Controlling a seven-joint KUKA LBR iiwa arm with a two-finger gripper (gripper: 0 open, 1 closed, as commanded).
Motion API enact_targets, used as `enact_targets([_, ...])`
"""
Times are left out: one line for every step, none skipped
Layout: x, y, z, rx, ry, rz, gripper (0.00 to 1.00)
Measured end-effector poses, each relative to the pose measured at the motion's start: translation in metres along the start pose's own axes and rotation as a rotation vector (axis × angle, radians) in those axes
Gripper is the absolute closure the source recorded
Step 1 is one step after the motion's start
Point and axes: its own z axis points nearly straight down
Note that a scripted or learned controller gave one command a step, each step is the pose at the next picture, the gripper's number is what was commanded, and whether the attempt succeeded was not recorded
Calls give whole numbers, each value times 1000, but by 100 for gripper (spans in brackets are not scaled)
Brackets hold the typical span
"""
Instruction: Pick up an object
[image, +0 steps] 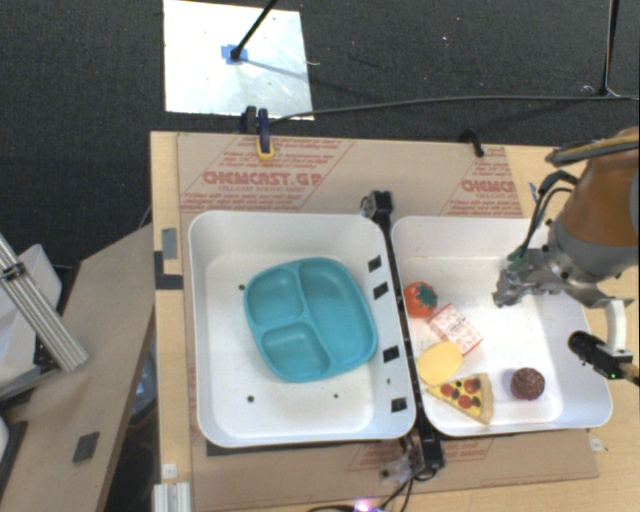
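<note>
Five toy foods sit clustered toward seven o'clock in the right white bin (470, 240), likely left loose for picking, the round dark-brown ball (528, 382) nearest the gripper (507, 292) hovering at twelve o'clock; I cannot tell how its jaws stand.

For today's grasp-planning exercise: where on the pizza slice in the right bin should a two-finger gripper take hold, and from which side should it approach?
Grip the pizza slice across its narrower middle, coming straight down from above. It lies flat on the right bin floor, so a side approach offers little to pinch. The yellow piece touches its upper left edge and the bin's near wall is close, so probably set the fingers across the two long edges, toward the crust end.
</note>
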Motion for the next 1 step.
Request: enact_targets([-1, 2, -54, 0, 0, -1, 100])
